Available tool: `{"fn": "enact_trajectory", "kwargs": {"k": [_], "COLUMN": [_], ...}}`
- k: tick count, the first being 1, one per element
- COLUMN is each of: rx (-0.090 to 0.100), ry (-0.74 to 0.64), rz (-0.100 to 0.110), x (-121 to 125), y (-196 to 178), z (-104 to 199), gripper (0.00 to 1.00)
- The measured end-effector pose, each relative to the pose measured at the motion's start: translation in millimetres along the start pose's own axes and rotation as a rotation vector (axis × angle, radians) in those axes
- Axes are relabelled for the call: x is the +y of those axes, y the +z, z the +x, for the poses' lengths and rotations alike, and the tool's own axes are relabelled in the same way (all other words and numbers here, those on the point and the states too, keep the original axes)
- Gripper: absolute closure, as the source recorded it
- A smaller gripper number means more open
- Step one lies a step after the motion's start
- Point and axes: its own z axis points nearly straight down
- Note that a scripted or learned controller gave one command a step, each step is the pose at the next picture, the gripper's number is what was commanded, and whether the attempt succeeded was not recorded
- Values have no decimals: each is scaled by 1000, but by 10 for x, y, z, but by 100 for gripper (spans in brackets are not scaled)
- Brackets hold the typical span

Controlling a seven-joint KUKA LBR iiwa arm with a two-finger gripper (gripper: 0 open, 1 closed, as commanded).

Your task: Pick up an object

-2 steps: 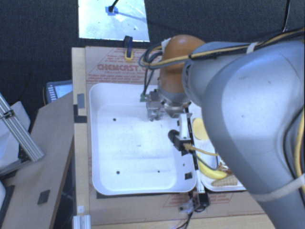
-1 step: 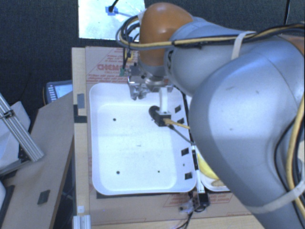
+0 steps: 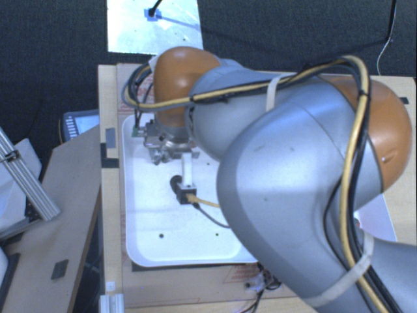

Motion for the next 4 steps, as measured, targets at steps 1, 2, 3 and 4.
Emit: {"fn": "enact_trajectory", "kwargs": {"k": [1, 2, 3, 4], "rx": [0, 0, 0, 1], "ry": [1, -4, -8, -12], "rz": [-7, -8, -10, -11], "x": [35, 41, 47, 52], "y": [-162, -272, -382, -491], "z": [-32, -27, -22, -16], "gripper": [100, 100, 100, 100]}}
